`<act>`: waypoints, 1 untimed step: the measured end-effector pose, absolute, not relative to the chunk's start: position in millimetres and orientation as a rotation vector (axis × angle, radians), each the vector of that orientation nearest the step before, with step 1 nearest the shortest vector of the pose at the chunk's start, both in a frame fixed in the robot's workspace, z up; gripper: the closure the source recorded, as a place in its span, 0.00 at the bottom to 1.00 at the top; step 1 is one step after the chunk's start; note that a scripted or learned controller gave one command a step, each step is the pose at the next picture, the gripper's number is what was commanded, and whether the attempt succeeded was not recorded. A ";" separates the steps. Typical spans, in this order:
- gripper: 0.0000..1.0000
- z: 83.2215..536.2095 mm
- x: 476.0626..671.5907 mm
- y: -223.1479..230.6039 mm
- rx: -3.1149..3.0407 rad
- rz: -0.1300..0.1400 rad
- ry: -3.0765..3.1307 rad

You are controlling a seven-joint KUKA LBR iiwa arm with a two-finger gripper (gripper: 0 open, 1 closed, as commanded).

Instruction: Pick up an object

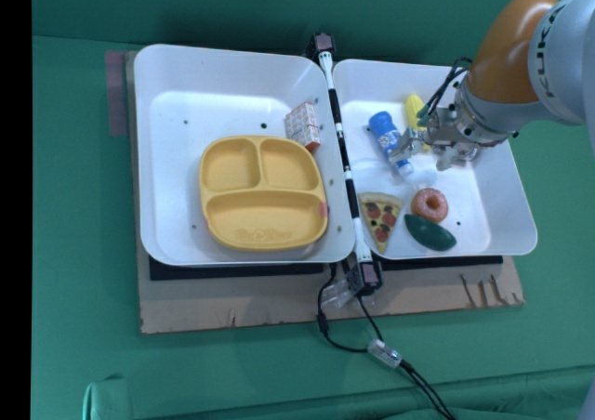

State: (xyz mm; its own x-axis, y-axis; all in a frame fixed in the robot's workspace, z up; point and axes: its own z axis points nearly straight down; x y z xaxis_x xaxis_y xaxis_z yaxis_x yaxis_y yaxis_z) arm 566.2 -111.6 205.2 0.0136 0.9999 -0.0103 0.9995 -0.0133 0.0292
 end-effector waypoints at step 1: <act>1.00 220.0 568.5 -113.8 2.215 0.029 2.172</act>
State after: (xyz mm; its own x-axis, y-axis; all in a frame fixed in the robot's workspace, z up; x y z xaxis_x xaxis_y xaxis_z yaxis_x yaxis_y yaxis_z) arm 568.5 -113.8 220.0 0.0196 0.9997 -0.0138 0.9990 -0.0190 0.0412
